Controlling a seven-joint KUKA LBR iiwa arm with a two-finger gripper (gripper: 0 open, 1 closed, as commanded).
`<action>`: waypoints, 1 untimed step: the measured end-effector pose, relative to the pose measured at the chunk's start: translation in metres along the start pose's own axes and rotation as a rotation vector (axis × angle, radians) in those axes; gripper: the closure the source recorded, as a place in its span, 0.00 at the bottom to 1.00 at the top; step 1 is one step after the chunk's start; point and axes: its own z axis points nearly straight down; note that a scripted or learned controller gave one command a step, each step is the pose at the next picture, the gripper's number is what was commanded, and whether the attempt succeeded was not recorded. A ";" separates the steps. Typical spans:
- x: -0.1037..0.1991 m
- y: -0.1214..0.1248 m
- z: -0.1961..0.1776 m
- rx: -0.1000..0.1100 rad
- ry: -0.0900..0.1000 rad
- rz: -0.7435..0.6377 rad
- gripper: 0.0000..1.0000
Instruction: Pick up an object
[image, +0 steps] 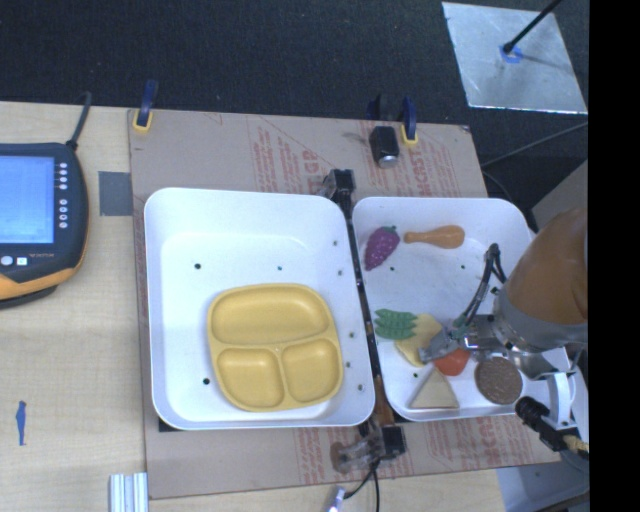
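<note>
The right bin (440, 215) holds several toy foods. Purple grapes (381, 247) and a tan drumstick (436, 237) lie near its far wall. A green leafy piece (394, 323), a yellow wedge (413, 342), a red round piece (453, 364), a brown disc (497, 381) and a beige triangle (433, 394) crowd its near half. My gripper (438, 350) reaches in from the right and sits low over the yellow wedge and the red piece, touching or just above them. The grey wrist (530, 325) hides part of the bin's right side.
The left bin (250, 215) carries a yellow divided plate (275, 345) in its near half. A teach pendant (35, 215) rests on the bench at far left. Clamps and a black fitting (385, 145) stand along the cardboard's far edge.
</note>
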 end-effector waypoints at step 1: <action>-0.001 0.000 -0.010 0.001 -0.001 -0.004 1.00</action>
